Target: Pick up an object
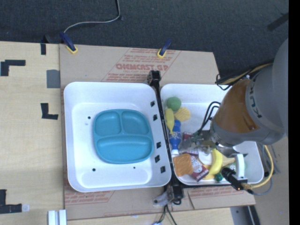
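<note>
The right bin (201, 90) holds a heap of small toys. A green ball (174, 102) lies at its far left, with a yellow corn-like piece (180, 114) and a blue item (176, 126) just in front of it. Nearer the front lie an orange waffle-like piece (183, 163), a yellow banana (216, 161) and a dark red packet (201, 173). My gripper (194, 143) is low in this bin, over the middle of the heap, between the blue item and the banana. The arm's orange band (234, 111) and grey body cover the bin's right part.
The left bin (77, 125) holds a blue divided plate (123, 136). A black divider (159, 121) runs between the bins. Both bins rest on a cardboard sheet (136, 64). Cables (208, 114) hang beside the wrist.
</note>
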You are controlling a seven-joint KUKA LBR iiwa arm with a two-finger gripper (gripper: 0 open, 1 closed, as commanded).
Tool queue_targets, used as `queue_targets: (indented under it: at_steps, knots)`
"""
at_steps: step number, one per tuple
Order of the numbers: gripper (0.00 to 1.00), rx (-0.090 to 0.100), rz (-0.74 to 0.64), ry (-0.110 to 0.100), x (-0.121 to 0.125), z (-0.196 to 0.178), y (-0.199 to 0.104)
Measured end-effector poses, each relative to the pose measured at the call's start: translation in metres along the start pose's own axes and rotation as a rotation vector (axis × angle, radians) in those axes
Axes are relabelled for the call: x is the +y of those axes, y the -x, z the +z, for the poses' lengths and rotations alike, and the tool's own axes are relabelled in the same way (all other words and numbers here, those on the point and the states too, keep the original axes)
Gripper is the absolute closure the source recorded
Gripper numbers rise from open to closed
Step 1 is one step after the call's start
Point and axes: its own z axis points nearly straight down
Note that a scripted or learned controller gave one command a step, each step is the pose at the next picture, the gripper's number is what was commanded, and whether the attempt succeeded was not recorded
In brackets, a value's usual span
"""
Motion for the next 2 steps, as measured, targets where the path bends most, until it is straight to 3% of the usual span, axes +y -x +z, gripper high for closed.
queue_targets:
  at_steps: [1, 2]
  knots:
    - [0.00, 0.008, -0.005, -0.003, 0.029, 0.001, 0.009]
    - [0.00, 0.007, -0.006, -0.008, 0.107, -0.015, 0.004]
